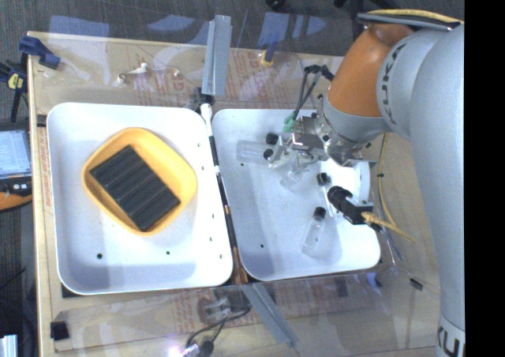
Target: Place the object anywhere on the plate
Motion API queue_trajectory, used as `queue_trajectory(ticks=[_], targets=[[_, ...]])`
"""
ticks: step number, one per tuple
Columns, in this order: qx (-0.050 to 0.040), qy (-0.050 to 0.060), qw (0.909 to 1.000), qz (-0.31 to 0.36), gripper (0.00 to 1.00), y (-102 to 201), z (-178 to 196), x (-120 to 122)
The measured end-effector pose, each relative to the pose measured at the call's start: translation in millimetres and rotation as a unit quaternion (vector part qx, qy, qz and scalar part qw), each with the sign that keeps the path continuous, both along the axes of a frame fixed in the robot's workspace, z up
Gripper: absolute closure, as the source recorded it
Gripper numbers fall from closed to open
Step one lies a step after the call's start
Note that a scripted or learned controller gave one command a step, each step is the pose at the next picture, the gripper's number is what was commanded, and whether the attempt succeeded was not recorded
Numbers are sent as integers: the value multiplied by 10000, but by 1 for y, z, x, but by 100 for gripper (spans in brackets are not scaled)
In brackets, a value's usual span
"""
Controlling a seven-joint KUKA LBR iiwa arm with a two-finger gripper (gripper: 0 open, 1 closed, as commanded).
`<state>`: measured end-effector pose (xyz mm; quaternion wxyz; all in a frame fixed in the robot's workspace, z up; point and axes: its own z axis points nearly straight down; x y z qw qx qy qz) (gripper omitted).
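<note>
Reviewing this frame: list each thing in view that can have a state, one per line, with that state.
yellow plate: lies in the left bin, bears a dark ribbed slab, no task object on it.
dark ribbed slab: flat on the plate, set askew.
clear vial: lies on its side in the right bin, black cap on.
gripper: low over the right bin, apart from the vial.

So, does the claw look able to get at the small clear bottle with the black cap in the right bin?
Probably yes. The bottle lies by itself on the right bin floor, with nothing over it, and the claw hangs just above it in the same bin.
</note>
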<state>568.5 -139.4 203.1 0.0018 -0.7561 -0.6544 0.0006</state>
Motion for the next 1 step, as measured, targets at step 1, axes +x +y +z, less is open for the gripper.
queue_trajectory(ticks=[1], targets=[[-7,-7,9970,779,100,67,-12,30]])
